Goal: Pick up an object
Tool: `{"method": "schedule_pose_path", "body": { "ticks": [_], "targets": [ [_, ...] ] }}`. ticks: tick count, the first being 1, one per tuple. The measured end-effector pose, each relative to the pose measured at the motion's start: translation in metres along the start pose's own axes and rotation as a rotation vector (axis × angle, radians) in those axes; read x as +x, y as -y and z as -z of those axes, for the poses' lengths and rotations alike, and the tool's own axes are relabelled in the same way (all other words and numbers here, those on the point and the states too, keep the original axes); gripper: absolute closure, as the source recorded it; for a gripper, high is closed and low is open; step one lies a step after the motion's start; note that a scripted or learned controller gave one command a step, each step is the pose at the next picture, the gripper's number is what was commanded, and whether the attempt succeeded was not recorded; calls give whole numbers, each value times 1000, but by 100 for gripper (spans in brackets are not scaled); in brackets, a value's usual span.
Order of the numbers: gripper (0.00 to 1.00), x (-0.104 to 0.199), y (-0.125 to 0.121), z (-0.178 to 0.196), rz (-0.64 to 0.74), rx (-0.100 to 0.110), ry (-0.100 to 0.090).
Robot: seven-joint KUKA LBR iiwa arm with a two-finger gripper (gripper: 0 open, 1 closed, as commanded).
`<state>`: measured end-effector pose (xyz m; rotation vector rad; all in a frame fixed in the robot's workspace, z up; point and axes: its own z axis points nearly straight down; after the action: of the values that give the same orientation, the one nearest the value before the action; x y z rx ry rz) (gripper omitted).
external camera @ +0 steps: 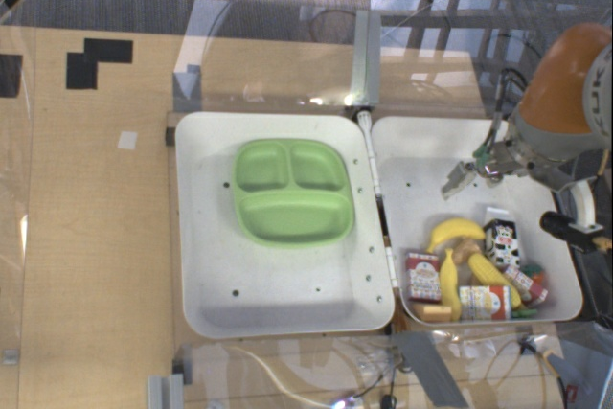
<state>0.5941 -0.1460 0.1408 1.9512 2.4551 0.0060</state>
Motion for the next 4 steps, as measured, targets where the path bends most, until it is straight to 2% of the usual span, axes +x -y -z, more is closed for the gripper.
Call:
{"method": "schedule_pose_path", "body": {
  "ticks": [1,2,3,4],
  "targets": [
    [0,1,1,119,-166,-1,1],
    [0,4,55,-10,-2,-1,1],
    [0,11,77,-48,309,-14,11],
    [0,39,34,-49,-57,-10,3]
  ]
}}
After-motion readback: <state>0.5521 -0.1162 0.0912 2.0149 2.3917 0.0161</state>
